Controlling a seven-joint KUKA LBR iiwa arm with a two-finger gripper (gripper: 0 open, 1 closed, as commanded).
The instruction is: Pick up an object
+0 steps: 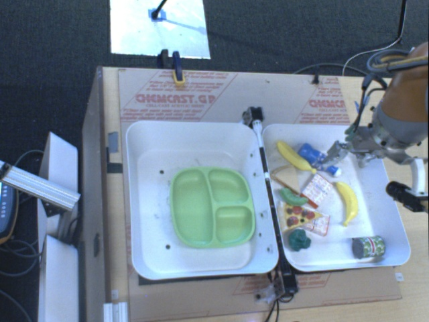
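The right white bin point(395, 237) holds several toy items. A yellow banana point(291, 155) lies at its far left beside a blue object point(310, 153). A second banana point(347, 203) lies mid-right. A red and white packet point(318, 189), a pizza slice point(300, 215), a green pepper-like piece point(293, 196), a dark green lump point(299, 240) and a small can point(368, 247) lie toward the front. My gripper point(334, 154) hangs low over the far part of this bin, just right of the blue object. I see nothing held in it.
The left white bin point(151, 180) holds a light green divided plate point(213, 206). A black rail point(267, 186) runs between the bins. The grey arm with its orange band point(405, 99) comes in over the right bin's far right corner. Cables hang near it.
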